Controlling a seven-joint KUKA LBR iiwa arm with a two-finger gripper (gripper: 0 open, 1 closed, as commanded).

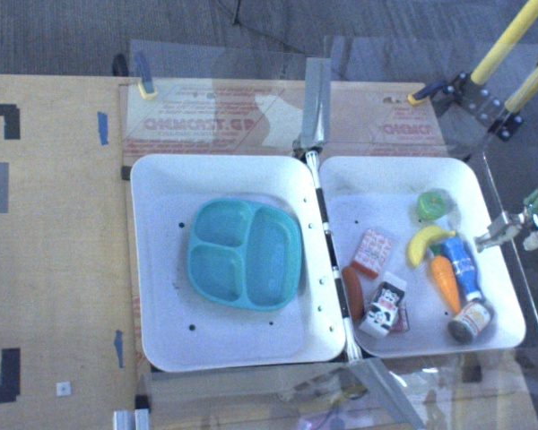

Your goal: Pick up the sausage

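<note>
Divided plate (245,253) is set in left bin (152,240); sausage (352,292) is laid in right bin (493,330) by the divider, milk carton (385,308) just right

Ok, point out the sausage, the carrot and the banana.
sausage (351,292): camera view, middle of its length, by the right bin's left wall.
carrot (444,283): camera view, middle of the orange body.
banana (425,241): camera view, middle of the yellow curve.
</note>
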